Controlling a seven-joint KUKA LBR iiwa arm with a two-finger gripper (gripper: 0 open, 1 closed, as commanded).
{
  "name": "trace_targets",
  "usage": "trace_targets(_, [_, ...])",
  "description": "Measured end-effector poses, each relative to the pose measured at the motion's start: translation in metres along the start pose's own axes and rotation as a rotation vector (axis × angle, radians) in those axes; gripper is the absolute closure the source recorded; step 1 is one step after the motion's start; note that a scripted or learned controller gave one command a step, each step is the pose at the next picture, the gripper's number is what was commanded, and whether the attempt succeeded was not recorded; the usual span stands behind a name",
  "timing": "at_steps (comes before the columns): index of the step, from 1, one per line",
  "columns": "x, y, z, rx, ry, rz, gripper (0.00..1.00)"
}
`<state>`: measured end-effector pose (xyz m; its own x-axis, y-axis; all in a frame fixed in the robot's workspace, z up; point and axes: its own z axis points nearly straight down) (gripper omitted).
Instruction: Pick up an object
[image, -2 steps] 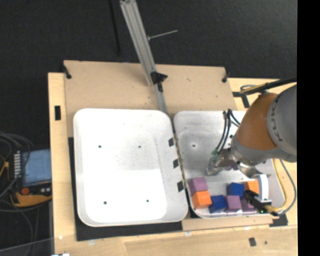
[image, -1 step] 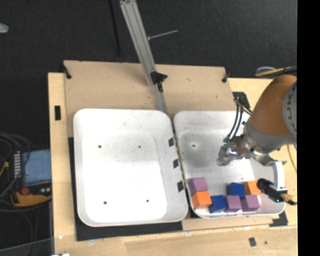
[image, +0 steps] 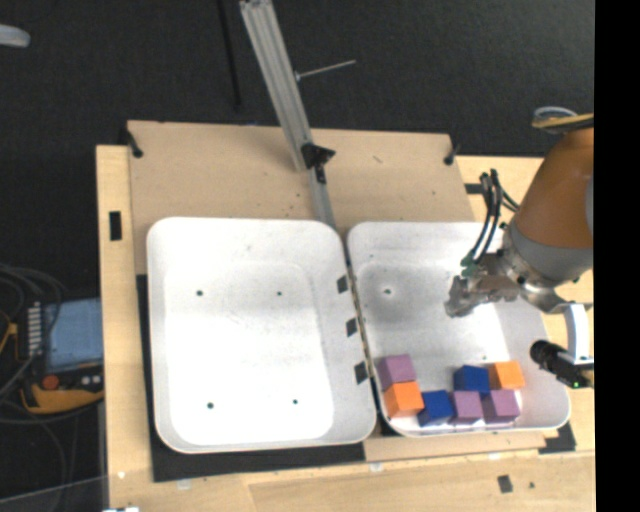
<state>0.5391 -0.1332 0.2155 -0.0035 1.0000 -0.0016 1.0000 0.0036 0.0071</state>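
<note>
Several small blocks lie along the near edge of the right bin (image: 420, 250): a purple one (image: 397, 369), an orange one (image: 405, 397), a blue one (image: 436, 407), a purple pair (image: 484, 405), a blue one (image: 472, 379) and an orange one (image: 508, 374). My gripper (image: 468, 294) hangs over the middle right of that bin, up and away from the blocks, with nothing seen held in it. The arm's orange band (image: 560, 200) rises behind it at the right edge.
The left bin (image: 245, 330) stands beside the right one on the wooden bench. A slanted metal pole (image: 285, 95) runs down to the gap between the bins. A blue box with cables (image: 70, 335) lies off the bench at the left.
</note>
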Motion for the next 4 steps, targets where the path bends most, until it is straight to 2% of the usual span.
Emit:
trace_targets(1, [-0.001, 0.002, -0.042, 0.0, 0.0, -0.001, 1.0])
trace_targets(4, [0.149, -0.014, -0.011, 0.007, 0.003, -0.003, 1.0])
